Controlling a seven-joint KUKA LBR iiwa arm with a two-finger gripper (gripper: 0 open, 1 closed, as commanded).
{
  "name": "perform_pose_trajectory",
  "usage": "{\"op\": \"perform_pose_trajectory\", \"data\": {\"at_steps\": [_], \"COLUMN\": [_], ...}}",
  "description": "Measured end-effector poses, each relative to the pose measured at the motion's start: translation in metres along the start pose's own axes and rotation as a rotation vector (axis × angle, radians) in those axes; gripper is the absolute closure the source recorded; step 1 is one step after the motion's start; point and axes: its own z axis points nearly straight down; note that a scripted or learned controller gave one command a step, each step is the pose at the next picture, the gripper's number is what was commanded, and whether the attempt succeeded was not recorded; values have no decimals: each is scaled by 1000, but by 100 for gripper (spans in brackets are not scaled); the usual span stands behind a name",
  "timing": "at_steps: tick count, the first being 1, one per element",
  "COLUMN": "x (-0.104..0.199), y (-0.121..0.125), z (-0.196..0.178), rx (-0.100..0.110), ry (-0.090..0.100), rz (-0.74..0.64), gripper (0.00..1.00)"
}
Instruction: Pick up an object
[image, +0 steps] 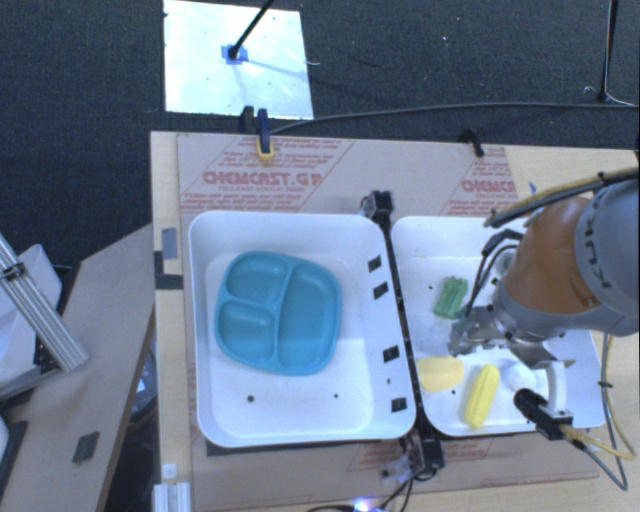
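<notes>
In the right bin (430, 240) lie a small green block (450, 297), a pale yellow lump (440, 374) and a yellow banana-shaped piece (481, 394). The arm's orange band (550, 265) and grey wrist lean over this bin from the right. My gripper (463, 338) hangs low between the green block and the pale yellow lump, just above the bin floor. Nothing is visibly held in it.
The left bin (205, 300) holds a blue sectioned plate (277, 312). A black divider (392, 320) with clips runs between the bins. Cables trail over the right bin's back and front right corner. A white object (515, 376) lies beside the banana piece.
</notes>
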Motion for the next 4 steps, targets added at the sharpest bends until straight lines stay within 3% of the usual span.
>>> {"op": "perform_pose_trajectory", "data": {"at_steps": [3, 4], "x": [-4, -4], "y": [11, 12], "z": [-170, -181], "rx": [-6, -2], "ry": [-2, -1], "rz": [-3, -3], "gripper": [100, 100]}}
